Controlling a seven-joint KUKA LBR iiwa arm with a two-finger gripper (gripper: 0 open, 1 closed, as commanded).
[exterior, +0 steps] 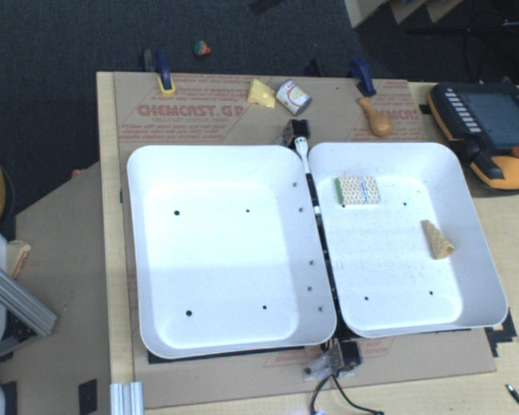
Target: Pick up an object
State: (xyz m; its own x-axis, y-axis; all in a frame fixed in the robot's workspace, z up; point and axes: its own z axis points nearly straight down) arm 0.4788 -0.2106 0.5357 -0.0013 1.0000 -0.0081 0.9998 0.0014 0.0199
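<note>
Left bin (156, 258) nearest; right bin (467, 232) holds patterned packet (358, 191) and tan cone-shaped piece (438, 239), well apart, favouring separate picks. Claw state: cannot tell.

This looks like a robotics lab: two white bins (216, 158) sit on a clamped board on the worktop (242, 102), beside a teach pendant (484, 119) and cables (337, 387).
</note>
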